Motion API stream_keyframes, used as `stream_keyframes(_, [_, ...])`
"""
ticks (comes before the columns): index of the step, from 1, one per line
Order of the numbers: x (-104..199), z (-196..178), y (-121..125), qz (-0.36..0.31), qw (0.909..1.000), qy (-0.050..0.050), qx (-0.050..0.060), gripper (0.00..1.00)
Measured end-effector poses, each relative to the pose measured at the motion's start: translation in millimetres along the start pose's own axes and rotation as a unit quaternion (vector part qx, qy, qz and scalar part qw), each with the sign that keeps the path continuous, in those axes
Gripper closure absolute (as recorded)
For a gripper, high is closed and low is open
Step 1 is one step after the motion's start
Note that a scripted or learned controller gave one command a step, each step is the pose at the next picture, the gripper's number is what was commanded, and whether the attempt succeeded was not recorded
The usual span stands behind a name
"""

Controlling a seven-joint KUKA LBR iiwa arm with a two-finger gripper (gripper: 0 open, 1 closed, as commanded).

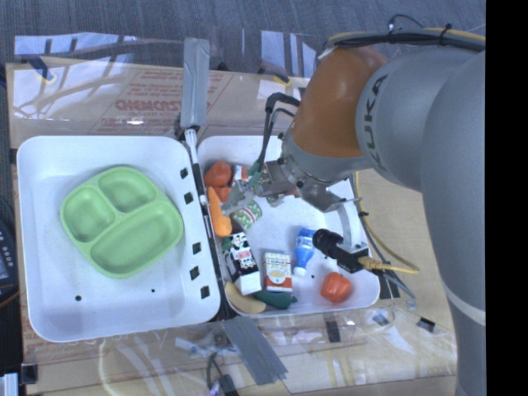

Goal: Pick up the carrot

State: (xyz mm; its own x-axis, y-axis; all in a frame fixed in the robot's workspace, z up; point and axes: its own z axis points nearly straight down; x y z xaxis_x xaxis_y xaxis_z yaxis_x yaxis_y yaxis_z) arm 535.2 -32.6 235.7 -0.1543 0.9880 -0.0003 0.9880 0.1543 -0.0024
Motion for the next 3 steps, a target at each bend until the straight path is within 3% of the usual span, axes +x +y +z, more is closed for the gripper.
stream_keyframes(1, [49.0, 45.9, -26.2, 0.022, 0.9998, 0.0, 0.002, 0.0])
stream_keyframes(2, [6.1, 44.8, 12.1, 0.014, 0.9999, 0.0, 0.001, 0.0])
stream_keyframes(3, [39.6, 44.8, 76.6, 0.034, 0.9994, 0.0, 0.001, 0.0])
